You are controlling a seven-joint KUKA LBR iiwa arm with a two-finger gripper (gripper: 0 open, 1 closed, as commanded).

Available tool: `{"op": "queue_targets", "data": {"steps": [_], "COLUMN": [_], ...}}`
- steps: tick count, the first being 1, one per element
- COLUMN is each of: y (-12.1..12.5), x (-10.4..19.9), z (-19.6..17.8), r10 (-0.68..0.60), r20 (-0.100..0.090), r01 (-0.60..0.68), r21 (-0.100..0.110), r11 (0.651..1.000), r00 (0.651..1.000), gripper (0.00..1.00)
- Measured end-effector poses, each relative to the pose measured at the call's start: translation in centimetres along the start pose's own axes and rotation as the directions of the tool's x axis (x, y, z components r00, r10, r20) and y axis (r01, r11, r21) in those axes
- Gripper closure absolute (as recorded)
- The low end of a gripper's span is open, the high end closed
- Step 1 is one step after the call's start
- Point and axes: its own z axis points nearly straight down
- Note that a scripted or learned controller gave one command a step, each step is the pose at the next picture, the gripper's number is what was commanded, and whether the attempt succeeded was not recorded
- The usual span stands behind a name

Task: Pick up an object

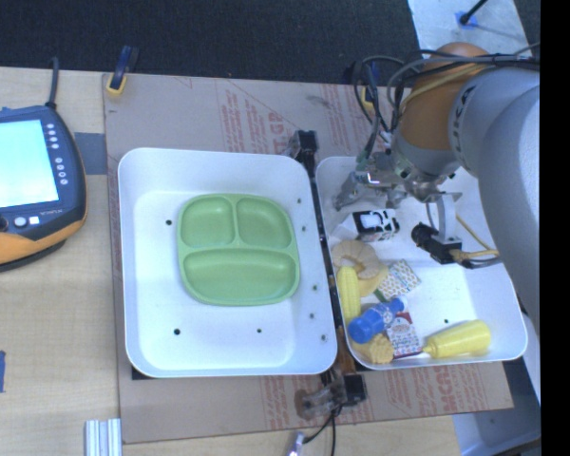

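You see the grey arm's tool (pixel 391 190) low over the right shallow white bin (pixel 475 297), just above a small black-and-white object (pixel 375 222); whether it is spread, you cannot tell

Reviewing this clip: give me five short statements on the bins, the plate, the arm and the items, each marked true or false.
1. The green plate lies in the left bin. True.
2. The green plate holds a yellow bottle. False: the yellow bottle lies in the right bin.
3. The arm reaches over the right bin. True.
4. A blue item lies in the left bin. False: it is in the right bin.
5. A handheld screen sits right of both bins. False: it sits left of them.
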Motion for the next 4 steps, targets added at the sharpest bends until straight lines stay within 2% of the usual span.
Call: {"op": "queue_targets", "data": {"steps": [1,2,3,4], "y": [0.0,-1.4,0.0,0.0], "x": [-3.1,0.0,-0.2,-2.1], "z": [0.0,0.0,0.0,0.0], "r10": [0.003,-0.001,-0.001,0.003], "r20": [0.001,0.001,0.000,0.000], "r01": [-0.003,0.001,0.001,-0.003], "r21": [-0.001,0.003,0.001,-0.001], "r11": [1.000,1.000,1.000,1.000], "r00": [1.000,1.000,1.000,1.000], "gripper": [0.00,0.00,0.00,0.00]}}
